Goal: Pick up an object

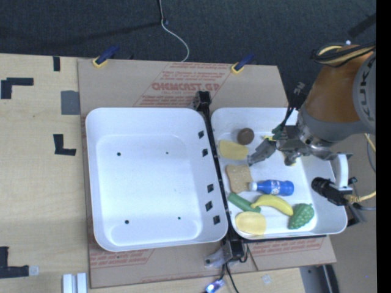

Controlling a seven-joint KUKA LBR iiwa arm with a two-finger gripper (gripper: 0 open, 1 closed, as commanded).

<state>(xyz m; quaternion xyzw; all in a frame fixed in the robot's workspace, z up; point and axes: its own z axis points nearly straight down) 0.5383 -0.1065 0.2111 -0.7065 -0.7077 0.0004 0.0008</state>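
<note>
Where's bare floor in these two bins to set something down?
The left bin offers a wide bare floor, wall to wall. The right bin is crowded: brown ball, bread slice, blue bottle, banana, broccoli. The gripper hovers there.

A brown cardboard sheet (pixel 177 87) with red printed letters lies on the wooden tabletop (pixel 36 182). Two yellow and blue clamps (pixel 105 55) hold the far edge of the cardboard, one at each far corner. Black tape marks (pixel 61 144) are on the tabletop left of the cardboard. Beyond the cardboard lies dark cloth (pixel 91 11), with a thin cable (pixel 174 32) hanging over it.
</note>
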